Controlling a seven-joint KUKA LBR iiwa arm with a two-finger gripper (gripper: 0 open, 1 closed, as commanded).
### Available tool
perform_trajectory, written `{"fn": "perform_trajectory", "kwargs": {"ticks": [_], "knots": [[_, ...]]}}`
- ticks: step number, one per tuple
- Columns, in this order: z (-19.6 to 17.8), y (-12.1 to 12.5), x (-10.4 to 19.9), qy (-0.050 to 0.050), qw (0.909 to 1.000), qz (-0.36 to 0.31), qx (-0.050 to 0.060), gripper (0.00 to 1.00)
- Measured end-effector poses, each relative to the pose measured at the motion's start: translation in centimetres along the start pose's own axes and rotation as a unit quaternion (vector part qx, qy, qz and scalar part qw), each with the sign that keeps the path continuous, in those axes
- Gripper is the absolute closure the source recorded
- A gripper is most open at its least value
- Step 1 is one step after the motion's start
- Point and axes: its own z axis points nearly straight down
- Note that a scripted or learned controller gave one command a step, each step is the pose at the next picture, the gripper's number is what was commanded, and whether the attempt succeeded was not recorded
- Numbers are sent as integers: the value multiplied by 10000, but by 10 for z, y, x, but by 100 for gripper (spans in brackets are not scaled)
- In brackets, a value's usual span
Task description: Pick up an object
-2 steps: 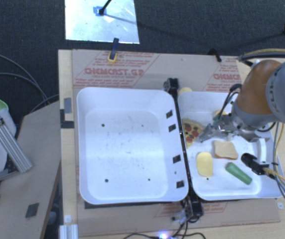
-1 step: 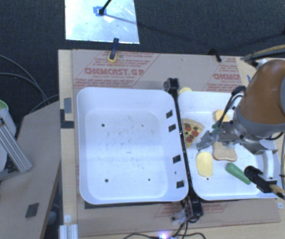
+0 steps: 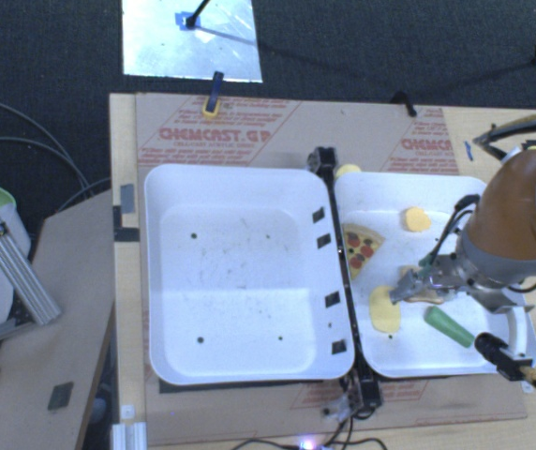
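On the bench: you see two white bins side by side, the left bin (image 3: 240, 279) and the right bin (image 3: 437, 354), on a board printed with red letters.
Arm: it reaches in from your right, its orange band (image 3: 523, 204) above the right bin's far side.
Gripper (image 3: 411, 287): low over the middle of the right bin, pointing toward the divider between the bins.
Gripper state: you cannot tell how wide it is; its tip is small and blurred against what lies under it.
Hold: you see nothing clearly held.
Tan piece (image 3: 427, 296): right at the gripper's tip, partly covered by it; you cannot tell what it is or whether they touch.
Pizza slice (image 3: 359, 246): flat in the right bin near the divider, left of the gripper and apart from it.
Yellow oval (image 3: 385, 310): flat on the bin floor just below and left of the gripper's tip.
Yellow round (image 3: 417, 219): toward the bin's far edge, above the gripper in your view, apart from it.
Green cylinder (image 3: 449, 327): lying tilted near the bin's near edge, just right of the yellow oval and below the wrist.
Small yellow thing (image 3: 348, 171): at the top of the divider, on the rim between the bins.
Beyond the bench: a shiny metal plate (image 3: 193, 26) on dark carpet.
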Motion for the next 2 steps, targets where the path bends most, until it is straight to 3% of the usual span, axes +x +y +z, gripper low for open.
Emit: {"fn": "perform_trajectory", "kwargs": {"ticks": [1, 2], "knots": [[-70, 11, 92, 25, 9999, -92, -67, 0], [-67, 22, 45, 3, 10000, -17, -39, 0]]}}
